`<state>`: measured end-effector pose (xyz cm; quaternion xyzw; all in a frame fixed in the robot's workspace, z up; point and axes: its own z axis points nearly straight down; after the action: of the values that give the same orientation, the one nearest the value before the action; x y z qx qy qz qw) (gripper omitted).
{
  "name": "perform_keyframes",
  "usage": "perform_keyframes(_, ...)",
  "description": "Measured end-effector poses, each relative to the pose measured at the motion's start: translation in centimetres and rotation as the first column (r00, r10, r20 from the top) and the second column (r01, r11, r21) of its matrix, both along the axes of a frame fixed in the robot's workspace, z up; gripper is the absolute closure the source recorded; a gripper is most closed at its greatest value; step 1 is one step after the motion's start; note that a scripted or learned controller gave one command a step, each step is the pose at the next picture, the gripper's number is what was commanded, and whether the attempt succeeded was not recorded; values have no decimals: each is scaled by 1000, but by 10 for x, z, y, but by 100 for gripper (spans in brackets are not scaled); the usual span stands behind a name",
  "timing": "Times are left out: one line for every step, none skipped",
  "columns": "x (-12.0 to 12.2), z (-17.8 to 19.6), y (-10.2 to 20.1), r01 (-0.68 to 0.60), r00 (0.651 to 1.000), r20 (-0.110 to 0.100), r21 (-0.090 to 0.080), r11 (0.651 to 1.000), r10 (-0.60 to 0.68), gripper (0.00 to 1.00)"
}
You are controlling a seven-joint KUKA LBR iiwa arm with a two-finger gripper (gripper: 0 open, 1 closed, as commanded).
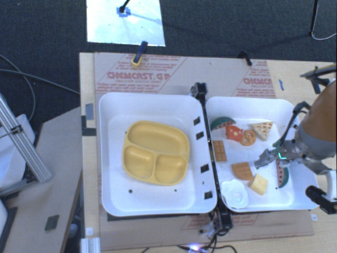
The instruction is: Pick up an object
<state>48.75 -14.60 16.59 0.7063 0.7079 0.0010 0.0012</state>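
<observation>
Camera view, items as I read them from my station:

1. Bench: board top with red print, carrying two white bins side by side.
2. Left bin: holds one yellow divided plate, lying flat near the bin's middle, three compartments up.
3. Right bin: holds the toy food, the objects for picking.
 - Red and green piece, far-left corner area.
 - Red piece, just beside it, touching or nearly touching an orange pretzel-like ring.
 - Pale triangular wedge, near the far edge, right of the ring.
 - Brown cracker, against the bin's left wall.
 - Orange waffle square, middle of the bin.
 - Yellow cheese block, just beside the waffle square, toward the near edge.
 - White round piece, near-left corner.
 - Watermelon slice, toward the right wall, standing lengthwise.
4. Arm: enters over the right bin's right wall, orange band visible above the wrist.
5. Gripper: low over the middle of the right bin, between the waffle square and the watermelon slice, tip pointing toward the waffle square. I see no object in it. Whether it is open or closed I cannot tell; the tip is too small and blurred.
</observation>
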Motion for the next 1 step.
perform_keyframes(1, 135, 27, -6, 1000, 12, -2, 1000, 6, 0)
